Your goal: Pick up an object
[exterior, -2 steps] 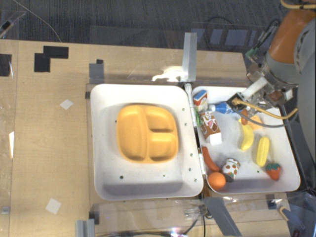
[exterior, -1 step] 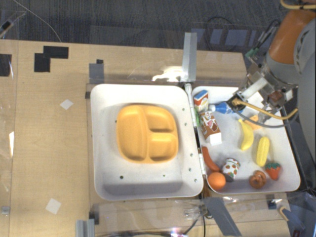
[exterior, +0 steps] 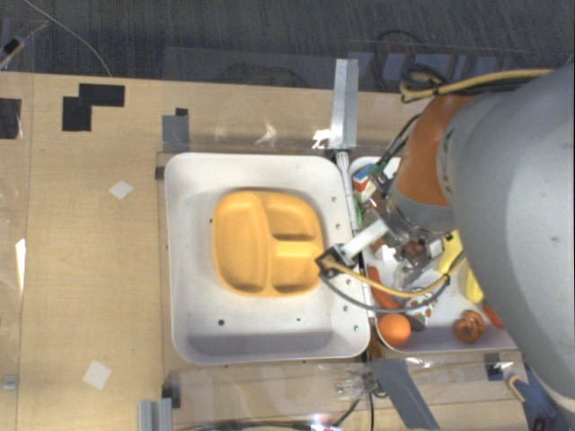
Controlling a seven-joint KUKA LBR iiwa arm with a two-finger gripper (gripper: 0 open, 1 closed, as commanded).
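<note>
My gripper [exterior: 411,255] is low over the right bin [exterior: 359,164], under the orange band of the wrist. Its tips are buried among cables and objects. Around it lie an orange ball [exterior: 393,329], a brown rounded object [exterior: 467,328], a yellow item [exterior: 466,278] and a red piece [exterior: 386,300]. A small red, white and blue object [exterior: 361,180] sits at the bin's far left corner. Nothing is visibly held.
The left bin [exterior: 189,330] holds a yellow divided plate [exterior: 267,241]. A yellow and black cable [exterior: 359,281] loops over the wall between the bins. The grey arm covers most of the right bin. Metal brackets stand at the bins' far and near edges.
</note>
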